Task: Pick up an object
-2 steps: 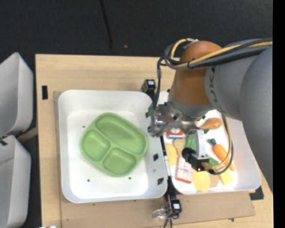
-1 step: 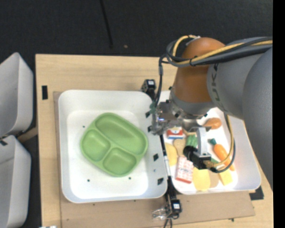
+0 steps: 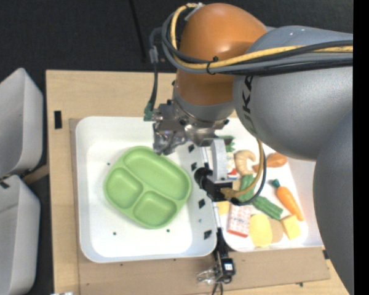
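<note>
Green plate [image 3: 149, 187], three compartments

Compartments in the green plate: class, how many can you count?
3. The green divided plate in the left bin has one long compartment at the upper right and two smaller ones at the left and lower right.

Green tray [image 3: 149, 187] looks smooth matt plastic; white bins [image 3: 92, 226] smooth plastic; bench [image 3: 61, 91] pale matt wood; arm's orange band [image 3: 218, 26] glossy; carrot [image 3: 289, 201] smooth plastic
</note>
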Robot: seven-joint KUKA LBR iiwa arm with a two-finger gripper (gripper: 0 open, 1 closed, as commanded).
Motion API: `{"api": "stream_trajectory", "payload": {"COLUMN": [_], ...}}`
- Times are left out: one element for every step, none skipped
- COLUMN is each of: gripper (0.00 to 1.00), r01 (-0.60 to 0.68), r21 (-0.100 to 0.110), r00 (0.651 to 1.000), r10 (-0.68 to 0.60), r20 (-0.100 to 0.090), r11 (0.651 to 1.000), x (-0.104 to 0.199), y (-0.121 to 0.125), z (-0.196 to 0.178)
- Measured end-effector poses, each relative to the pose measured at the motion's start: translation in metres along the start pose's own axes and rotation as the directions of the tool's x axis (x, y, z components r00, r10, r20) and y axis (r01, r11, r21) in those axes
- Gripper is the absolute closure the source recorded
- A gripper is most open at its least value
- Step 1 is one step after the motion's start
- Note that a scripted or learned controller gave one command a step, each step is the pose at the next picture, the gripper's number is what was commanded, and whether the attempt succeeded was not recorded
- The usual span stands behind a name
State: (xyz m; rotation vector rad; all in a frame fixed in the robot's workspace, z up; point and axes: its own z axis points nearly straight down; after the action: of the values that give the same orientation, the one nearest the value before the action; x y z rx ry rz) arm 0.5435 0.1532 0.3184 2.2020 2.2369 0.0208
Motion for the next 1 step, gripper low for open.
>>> {"api": "stream_trajectory", "payload": {"gripper": [1.00], "r01": [-0.015], "r21": [0.008], "r00": [1.000], "r10": [0.015], "r20": [0.006], "r11": [1.000], "x": [-0.0372], "y": [-0.0549], "z": [-0.0628]}}
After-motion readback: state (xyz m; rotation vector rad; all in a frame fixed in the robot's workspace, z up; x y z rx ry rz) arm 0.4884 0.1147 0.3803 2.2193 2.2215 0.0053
